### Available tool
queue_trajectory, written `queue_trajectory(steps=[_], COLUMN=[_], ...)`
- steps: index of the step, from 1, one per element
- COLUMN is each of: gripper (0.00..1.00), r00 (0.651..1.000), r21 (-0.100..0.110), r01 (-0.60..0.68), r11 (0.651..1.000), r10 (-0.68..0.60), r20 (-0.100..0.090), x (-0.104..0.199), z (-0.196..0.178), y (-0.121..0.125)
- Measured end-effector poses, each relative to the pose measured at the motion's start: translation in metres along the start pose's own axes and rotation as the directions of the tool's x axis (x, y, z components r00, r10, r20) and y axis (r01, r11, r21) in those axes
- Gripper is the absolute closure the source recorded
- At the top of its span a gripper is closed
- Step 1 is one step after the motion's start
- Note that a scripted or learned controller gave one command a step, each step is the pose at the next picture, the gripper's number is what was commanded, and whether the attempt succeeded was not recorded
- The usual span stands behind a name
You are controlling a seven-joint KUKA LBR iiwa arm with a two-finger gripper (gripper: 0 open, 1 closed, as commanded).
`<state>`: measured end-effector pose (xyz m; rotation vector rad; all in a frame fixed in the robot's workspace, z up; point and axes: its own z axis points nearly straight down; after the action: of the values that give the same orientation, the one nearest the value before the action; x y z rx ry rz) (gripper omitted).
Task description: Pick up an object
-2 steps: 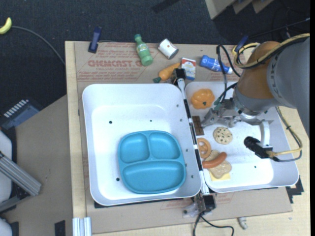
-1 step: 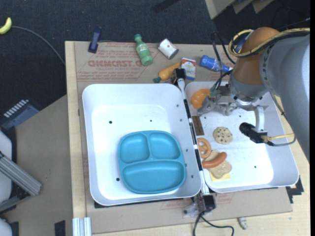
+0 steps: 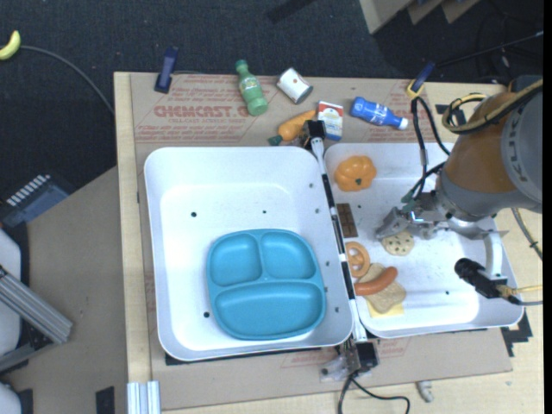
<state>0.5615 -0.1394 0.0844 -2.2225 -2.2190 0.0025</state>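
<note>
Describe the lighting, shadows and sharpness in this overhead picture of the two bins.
Camera view: even, soft light, with no harsh glare on the white plastic bins; the blue three-compartment plastic tray casts only a faint shadow; the dark floor beyond the bench looks underexposed; the small round speckled cracker near the claw is slightly soft.

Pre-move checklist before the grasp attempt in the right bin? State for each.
1. Gripper positioned over a target: ok, it sits just above the cookie in the right bin.
2. Finger state known: cannot tell, too small and blurred.
3. Nothing already held: cannot tell.
4. Target free of neighbours: ok, the cookie lies apart from the pretzel and the hot dog.
5. Other objects away from the gripper: ok, the orange pumpkin sits near the bin's far wall.
6. Left bin undisturbed: ok, the blue divided plate lies flat inside.
</note>
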Motion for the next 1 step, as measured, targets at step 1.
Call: queue_trajectory(steps=[1], gripper=[1.00], r00=[1.000], r21=[-0.007], r01=[0.001], r11=[1.000], r10=[-0.001], r20=[0.001], x=[0.0002], z=[-0.0122], y=[0.0022])
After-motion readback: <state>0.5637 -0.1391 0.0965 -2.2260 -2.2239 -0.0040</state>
